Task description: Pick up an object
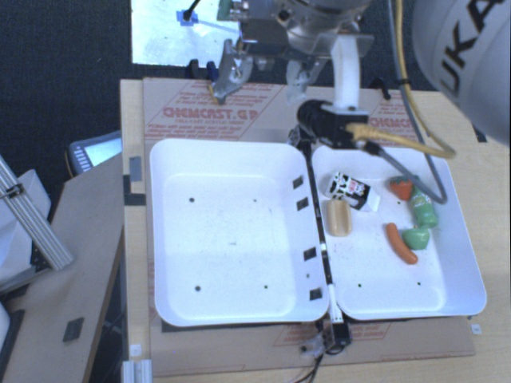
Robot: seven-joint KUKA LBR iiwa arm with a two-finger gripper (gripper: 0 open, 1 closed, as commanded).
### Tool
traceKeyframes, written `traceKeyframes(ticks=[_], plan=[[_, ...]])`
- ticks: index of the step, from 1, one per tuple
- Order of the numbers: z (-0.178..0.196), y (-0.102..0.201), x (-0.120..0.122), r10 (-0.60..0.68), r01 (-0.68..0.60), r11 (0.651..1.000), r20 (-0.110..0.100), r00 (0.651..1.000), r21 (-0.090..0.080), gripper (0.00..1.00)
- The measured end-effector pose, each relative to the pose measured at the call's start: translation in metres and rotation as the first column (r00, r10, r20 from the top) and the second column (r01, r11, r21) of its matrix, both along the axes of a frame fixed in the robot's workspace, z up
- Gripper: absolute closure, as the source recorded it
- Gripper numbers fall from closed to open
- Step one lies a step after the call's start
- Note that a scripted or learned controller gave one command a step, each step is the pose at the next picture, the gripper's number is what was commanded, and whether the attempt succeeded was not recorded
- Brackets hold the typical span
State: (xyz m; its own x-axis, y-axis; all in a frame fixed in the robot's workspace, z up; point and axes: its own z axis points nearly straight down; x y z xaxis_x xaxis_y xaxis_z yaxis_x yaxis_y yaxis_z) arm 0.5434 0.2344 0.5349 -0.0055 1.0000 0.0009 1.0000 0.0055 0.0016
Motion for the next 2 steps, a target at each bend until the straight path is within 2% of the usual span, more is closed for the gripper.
traceKeyframes(ticks=[2], plan=[[0.0000, 0.0000, 0.0000, 0.000, 0.000, 1.000, 0.000, 1.000, 0.000, 0.00]])
